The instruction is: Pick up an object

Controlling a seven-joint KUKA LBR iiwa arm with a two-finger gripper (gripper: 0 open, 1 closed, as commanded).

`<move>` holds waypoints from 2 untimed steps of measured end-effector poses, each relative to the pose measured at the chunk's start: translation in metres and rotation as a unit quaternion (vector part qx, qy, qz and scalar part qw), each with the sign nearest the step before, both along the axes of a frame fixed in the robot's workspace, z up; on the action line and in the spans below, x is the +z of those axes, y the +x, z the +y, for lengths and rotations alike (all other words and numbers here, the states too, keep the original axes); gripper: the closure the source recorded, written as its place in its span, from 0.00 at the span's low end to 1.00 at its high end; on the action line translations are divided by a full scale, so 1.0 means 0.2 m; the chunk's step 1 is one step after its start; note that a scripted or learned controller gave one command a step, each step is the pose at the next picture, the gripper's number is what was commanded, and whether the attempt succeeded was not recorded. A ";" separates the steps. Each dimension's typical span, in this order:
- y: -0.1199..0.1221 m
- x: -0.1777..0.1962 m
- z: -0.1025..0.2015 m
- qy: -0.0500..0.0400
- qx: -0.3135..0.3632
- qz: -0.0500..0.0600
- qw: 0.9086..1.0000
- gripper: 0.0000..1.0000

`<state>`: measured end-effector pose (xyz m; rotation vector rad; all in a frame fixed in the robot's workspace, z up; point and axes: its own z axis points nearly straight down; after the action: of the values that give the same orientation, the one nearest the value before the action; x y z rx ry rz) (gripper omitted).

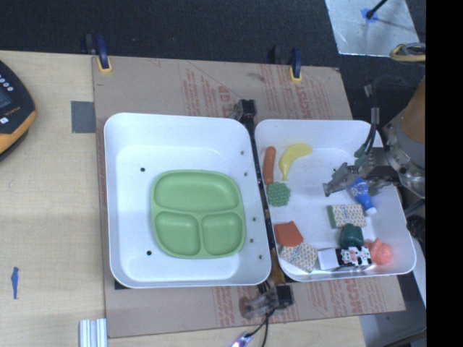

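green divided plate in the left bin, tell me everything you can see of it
The green divided plate is pale green, rounded-rectangular, and looks like matte plastic. It has three compartments: one wide across the top, two smaller below. It lies flat, face up, near the middle of the left bin, nothing in it, touching only the bin floor.

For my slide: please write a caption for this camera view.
Gripper over the right bin of small toys; a green tray lies in the left bin.

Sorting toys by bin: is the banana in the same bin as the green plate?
No, the banana lies in the right bin, while the green plate sits in the left bin.
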<state>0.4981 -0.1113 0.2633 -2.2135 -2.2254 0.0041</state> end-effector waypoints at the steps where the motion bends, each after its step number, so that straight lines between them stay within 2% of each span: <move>1: -0.03 -0.38 -0.25 0.000 0.000 0.001 1.000 0.00; 2: 0.22 -0.86 -0.30 0.000 0.000 0.000 1.000 0.00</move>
<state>0.5417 -0.1705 0.0914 -2.2132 -2.2267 0.0046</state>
